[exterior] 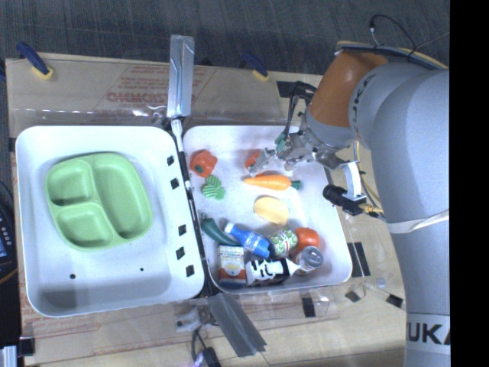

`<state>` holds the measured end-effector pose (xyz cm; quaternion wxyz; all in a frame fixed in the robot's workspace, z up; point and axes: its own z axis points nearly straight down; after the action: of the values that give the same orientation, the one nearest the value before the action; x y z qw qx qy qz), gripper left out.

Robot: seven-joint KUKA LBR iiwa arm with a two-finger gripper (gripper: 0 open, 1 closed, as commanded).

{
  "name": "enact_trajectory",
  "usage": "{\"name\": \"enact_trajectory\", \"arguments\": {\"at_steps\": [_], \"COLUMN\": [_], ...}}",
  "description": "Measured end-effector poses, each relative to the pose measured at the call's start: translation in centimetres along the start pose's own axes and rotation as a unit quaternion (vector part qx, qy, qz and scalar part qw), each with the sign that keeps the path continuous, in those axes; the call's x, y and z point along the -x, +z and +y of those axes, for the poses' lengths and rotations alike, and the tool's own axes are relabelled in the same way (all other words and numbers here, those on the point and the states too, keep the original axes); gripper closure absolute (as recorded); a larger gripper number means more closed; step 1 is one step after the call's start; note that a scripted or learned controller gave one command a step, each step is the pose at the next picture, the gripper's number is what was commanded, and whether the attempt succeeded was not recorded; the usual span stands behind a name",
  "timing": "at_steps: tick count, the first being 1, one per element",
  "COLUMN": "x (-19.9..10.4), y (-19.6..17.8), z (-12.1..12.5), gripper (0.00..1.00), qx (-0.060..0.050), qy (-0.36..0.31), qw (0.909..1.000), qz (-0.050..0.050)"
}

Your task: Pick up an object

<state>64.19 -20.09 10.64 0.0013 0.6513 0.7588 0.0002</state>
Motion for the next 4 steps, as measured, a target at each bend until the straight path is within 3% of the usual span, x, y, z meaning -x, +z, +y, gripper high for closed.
{"name": "enact_trajectory", "arguments": {"at_steps": [1,2,3,4], "x": [-1.3,-1.3,-7.5,-7.5], "y": [1.5,0.4,-11.7,-11.4], "z": [-2.0,-1.9,2.1,2.0], "gripper": [0.00,1.00,1.00,0.00], "qx": [-0.003,-0.003,0.002,-0.001], "qy": [-0.050,-0.052,-0.115,-0.114], "qw": [0.9988,0.9987,0.9934,0.9935], "qz": [0.002,0.002,0.000,0.001]}}
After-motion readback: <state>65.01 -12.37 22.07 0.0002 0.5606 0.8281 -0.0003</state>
